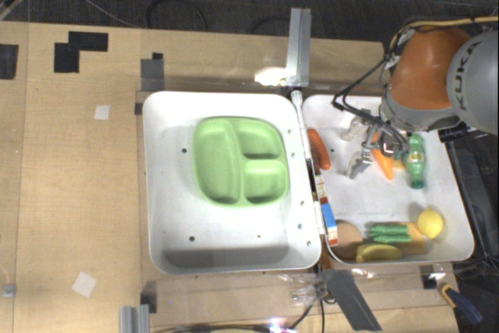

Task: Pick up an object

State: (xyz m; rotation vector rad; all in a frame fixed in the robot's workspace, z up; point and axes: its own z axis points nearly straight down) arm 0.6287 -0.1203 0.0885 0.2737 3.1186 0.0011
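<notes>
My gripper [355, 150] hangs over the upper middle of the right bin [448, 191], its jaws open and nothing between them. An orange carrot [384, 163] lies just to its right, close to the lower finger [359, 163]. A green bottle [415, 161] lies beyond the carrot. A red-orange sausage [317, 149] lies to the gripper's left, near the divider. At the bin's front sit a yellow lemon [429, 224], a green pod-like item [390, 232], a brown piece [348, 232] and a yellow slice [378, 252].
The left bin [168, 168] holds a green divided plate [238, 160]. A thin blue, red and white item [328, 216] lies along the wall between the bins. The arm's orange band [421, 70] and cables hang over the right bin's back right corner.
</notes>
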